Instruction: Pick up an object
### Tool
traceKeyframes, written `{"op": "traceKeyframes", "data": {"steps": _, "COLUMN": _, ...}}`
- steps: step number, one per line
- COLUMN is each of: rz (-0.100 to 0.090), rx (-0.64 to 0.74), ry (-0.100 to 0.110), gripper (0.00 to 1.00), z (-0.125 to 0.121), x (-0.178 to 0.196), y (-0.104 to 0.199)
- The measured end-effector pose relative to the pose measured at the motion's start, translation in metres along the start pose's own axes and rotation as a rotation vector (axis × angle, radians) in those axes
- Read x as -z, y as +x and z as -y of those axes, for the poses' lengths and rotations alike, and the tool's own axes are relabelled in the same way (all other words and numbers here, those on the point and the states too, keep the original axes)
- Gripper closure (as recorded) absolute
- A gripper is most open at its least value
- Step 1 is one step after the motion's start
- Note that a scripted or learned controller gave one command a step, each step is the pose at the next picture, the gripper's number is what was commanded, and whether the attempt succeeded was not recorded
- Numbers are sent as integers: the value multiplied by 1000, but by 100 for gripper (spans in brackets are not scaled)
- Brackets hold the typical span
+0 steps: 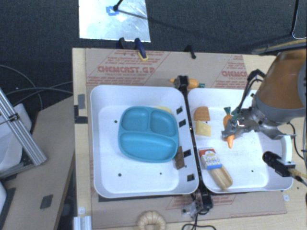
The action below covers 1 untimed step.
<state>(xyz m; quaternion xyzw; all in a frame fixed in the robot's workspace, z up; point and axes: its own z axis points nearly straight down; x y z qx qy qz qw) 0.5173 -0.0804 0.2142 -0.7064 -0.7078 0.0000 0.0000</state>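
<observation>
While the carrot [229, 127] sits pinched between the two fingers of my claw [232, 129], its orange body hangs tip-down over the floor of the right bin [254, 176], roughly at the bin's middle height and a little left of centre. My claw is closed on it, gripping near its upper end, which I judge leaves the long tapered part free to dangle without catching on anything. Whether it is fully clear of the bin floor I cannot tell from this slant.

Just beside it to the left lie a slice of bread [201, 113] and a pale wedge of cheese [204, 129], both apart from the carrot, so the grip has not tangled with them. Lower in the same bin rest a small red and white box [209, 159] and a tan wooden piece [222, 178], touching each other and well below my claw.

Across the divider, the left bin [108, 176] holds a blue divided plate [148, 132], lying flat near the middle. Both bins sit on the cardboard-covered desk [124, 68]. My arm [283, 90] reaches in from the right.
</observation>
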Motion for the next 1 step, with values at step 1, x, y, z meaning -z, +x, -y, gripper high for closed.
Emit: {"op": "traceKeyframes", "data": {"steps": 1, "rz": 0, "rx": 2, "ry": -3, "gripper": 100, "z": 6, "x": 15, "y": 5}}
